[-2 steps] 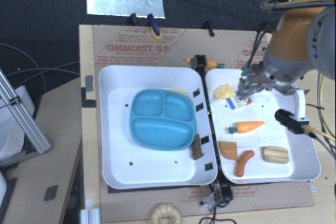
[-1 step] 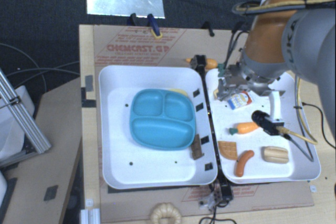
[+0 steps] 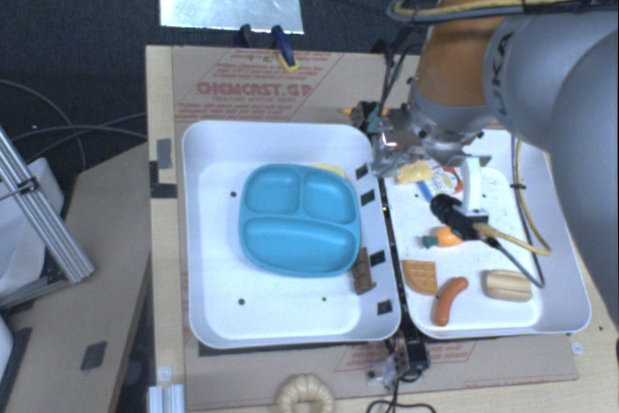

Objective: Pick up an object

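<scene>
Closest to the lens is a pale ring lying on the bench edge outside both bins, so not really in play.

The likely target, I'd say, is the yellow piece in the far left corner of the right bin, tucked close to the divider wall. The gripper hangs right over it, touching or nearly so. I honestly can't tell whether the claw is released or clenched from this angle, and I can't see anything held in it, so I wouldn't call it a grab.

To do this step well, I'd come straight down and centred on the piece, since the wall sits so close that a skewed approach would probably catch the rim. Close fully before lifting, then go straight up.

Moving out across the same bin, there's a small orange bit near the middle. Along the near side sit a waffle piece, a sausage just beside it, and a bread roll further right. They're all a bit apart from each other, which makes them easier backup picks.

The left bin holds a blue divided plate lying flat in the middle, plus a brown stick near the plate's corner by the divider.
</scene>
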`<state>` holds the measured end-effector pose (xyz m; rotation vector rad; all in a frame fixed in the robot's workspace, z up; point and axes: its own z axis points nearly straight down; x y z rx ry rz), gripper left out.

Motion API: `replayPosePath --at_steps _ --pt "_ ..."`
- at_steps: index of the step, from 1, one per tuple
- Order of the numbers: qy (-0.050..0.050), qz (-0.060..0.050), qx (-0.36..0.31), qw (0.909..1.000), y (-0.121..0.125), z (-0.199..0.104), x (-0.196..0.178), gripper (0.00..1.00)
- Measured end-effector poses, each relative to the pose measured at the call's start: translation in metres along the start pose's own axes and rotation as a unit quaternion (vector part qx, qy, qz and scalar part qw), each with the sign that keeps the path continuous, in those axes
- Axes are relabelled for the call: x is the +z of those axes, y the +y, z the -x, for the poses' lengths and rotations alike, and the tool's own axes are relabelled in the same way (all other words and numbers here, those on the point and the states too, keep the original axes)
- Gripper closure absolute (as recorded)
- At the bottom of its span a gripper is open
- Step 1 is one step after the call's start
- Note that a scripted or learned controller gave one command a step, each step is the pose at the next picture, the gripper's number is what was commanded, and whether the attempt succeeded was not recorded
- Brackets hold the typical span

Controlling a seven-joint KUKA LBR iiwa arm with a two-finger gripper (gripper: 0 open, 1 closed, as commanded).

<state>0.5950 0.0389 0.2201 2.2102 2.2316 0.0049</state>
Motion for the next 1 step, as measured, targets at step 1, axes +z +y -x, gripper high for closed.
replayPosePath --at_steps 1 --pt "0.000 0.000 0.000 1.0000 0.0053 -0.0519 -0.0087 1.00"
